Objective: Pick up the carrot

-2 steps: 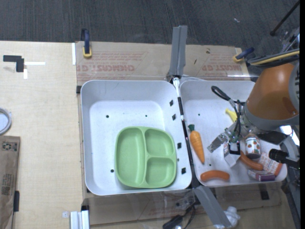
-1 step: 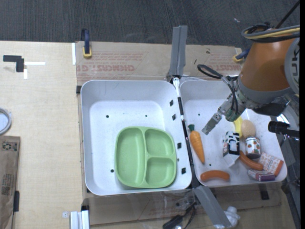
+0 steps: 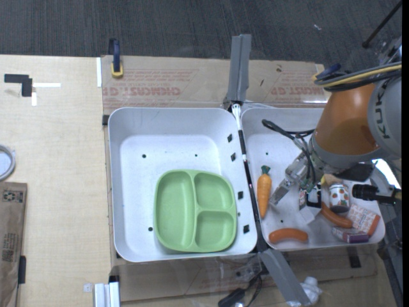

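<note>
We see the gripper (image 3: 282, 190) low in the right bin (image 3: 281, 117), one grey finger (image 3: 279, 195) slanting toward the carrot (image 3: 264, 191). Whether its fingers are spread or pressed together we cannot tell. The carrot lies just beside that finger, by the bin's left wall, its long axis running up and down the view: green top away from us, orange tip toward us. Nearer us lies a sausage (image 3: 288, 236). The left bin (image 3: 124, 178) holds a green divided plate (image 3: 195, 210).
</note>
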`<state>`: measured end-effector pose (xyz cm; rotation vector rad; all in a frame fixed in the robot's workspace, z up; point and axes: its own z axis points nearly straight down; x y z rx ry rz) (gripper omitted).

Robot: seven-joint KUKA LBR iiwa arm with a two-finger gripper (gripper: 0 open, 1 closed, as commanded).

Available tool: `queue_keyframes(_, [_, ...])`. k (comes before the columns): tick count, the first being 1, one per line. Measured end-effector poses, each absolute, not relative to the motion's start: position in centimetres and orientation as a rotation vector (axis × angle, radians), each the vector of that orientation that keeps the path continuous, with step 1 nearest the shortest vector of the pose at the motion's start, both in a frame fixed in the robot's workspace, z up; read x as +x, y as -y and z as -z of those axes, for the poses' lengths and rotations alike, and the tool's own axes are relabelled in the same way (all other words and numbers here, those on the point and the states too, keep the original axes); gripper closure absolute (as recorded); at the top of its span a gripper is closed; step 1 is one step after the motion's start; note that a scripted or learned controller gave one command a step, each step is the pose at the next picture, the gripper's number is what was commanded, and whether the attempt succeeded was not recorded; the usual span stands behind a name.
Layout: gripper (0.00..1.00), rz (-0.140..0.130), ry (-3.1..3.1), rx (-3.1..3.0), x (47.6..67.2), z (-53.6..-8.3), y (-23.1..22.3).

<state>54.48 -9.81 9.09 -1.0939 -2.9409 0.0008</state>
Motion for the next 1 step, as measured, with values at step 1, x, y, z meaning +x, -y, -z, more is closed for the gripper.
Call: queue_keyframes(1, [0.00,0.001,2.971,-1.017,59.51,-8.91,9.91])
